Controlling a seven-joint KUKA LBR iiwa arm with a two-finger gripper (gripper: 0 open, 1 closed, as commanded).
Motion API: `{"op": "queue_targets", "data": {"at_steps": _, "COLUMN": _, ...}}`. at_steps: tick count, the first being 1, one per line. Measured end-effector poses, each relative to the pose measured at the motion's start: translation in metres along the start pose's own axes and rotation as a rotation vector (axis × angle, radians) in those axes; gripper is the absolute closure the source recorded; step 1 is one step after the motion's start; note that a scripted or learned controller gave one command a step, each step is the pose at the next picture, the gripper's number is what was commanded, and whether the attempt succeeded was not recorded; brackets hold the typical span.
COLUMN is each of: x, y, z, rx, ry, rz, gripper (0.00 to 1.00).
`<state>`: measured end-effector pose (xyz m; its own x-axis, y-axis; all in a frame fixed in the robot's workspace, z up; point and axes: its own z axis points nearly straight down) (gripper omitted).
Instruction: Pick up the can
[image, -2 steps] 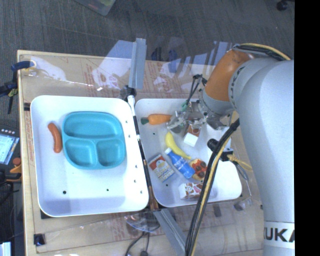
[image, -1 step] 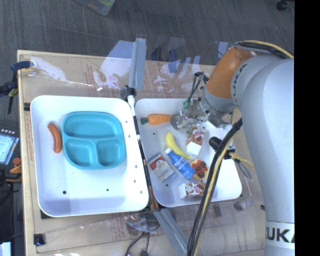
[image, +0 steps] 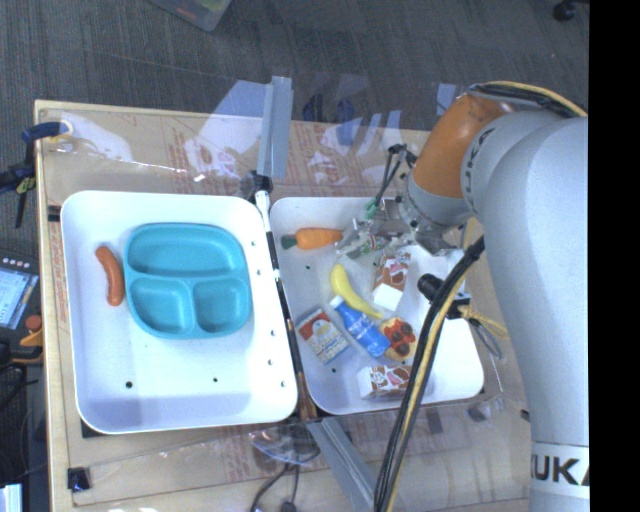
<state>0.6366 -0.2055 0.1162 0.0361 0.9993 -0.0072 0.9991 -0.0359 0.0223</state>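
We see the grey arm (image: 530, 250), smooth and rounded with its orange band, coming over the right bin from 3 o'clock. The left bin (image: 90, 380), shallow white plastic, holds a glossy blue tray (image: 160, 310) with three compartments. At the tray's 9 o'clock lies a reddish sausage (image: 110, 275). The right bin (image: 455, 375) holds a jumble. The gripper (image: 375, 235) hangs over this bin's 12 o'clock part, and we cannot tell how wide it stands. Just beside it, at its 5 o'clock, is what we take for the can (image: 393, 270), a small tilted piece with a red-and-white label; the blur hides its shape. A curved yellow banana (image: 350, 290) lies mid-bin, a blue bottle (image: 362, 328) just at its 6 o'clock, and an orange carrot (image: 318, 238) at 11 o'clock. A similar red-and-white piece (image: 385, 378) sits at the bin's 6 o'clock.
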Motion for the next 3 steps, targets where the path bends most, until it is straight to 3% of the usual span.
{"op": "queue_targets", "data": {"at_steps": 1, "x": 0.002, "y": 0.02, "z": 0.024, "rx": 0.022, "ry": 0.008, "rz": -0.029, "gripper": 0.0}}
{"op": "queue_targets", "data": {"at_steps": 2, "x": 0.004, "y": 0.021, "z": 0.015, "rx": 0.025, "ry": 0.009, "rz": -0.036, "gripper": 1.0}}
{"op": "queue_targets", "data": {"at_steps": 3, "x": 0.028, "y": 0.021, "z": -0.077, "rx": 0.022, "ry": 0.008, "rz": -0.093, "gripper": 1.0}}
